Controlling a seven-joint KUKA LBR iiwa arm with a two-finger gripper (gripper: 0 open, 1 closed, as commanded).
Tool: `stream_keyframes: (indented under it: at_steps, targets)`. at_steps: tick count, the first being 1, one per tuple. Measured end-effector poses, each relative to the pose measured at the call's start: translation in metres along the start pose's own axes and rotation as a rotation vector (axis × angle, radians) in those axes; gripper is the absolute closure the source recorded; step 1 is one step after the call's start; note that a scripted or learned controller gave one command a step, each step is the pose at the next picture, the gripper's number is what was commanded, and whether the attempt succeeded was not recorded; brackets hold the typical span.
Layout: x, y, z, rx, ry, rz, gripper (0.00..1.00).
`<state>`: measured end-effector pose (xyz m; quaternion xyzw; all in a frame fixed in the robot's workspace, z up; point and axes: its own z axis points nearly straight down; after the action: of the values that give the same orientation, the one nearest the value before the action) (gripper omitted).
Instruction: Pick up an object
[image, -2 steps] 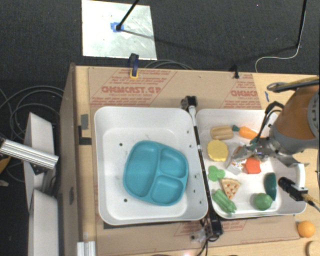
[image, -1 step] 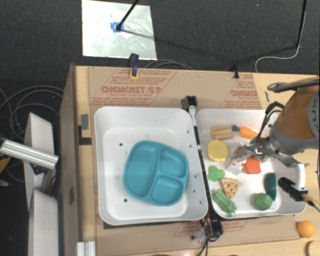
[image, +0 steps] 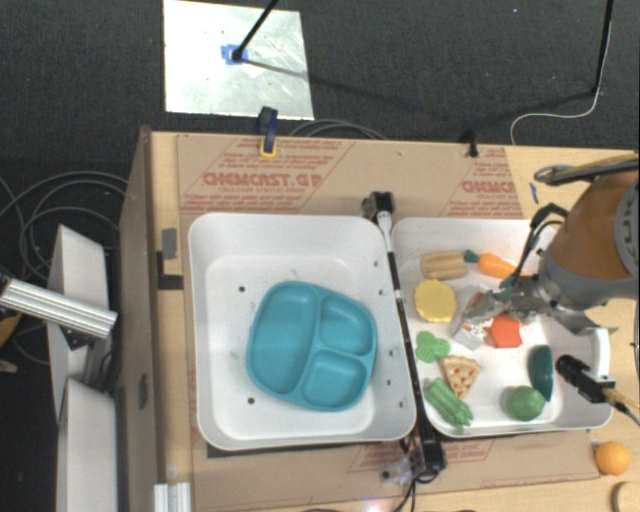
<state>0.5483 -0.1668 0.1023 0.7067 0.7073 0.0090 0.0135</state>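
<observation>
In the camera view, the gripper (image: 487, 307) is lowered into the middle of the right bin (image: 570, 420), directly beside the red block (image: 506, 333) and near the yellow disc (image: 435, 300), its grip state indeterminable, while the left bin (image: 215, 250) carries a blue divided tray (image: 311, 345).

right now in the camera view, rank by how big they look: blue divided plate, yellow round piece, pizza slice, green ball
1. blue divided plate, by far the largest
2. yellow round piece
3. pizza slice and green ball look about alike, so no ranking between them
</observation>
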Motion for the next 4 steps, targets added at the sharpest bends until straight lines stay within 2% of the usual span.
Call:
stream_keyframes:
  at_steps: [4]
  targets:
    - [0.0004, -0.0003, 0.0003, 0.000, 0.000, -0.002, 0.00]
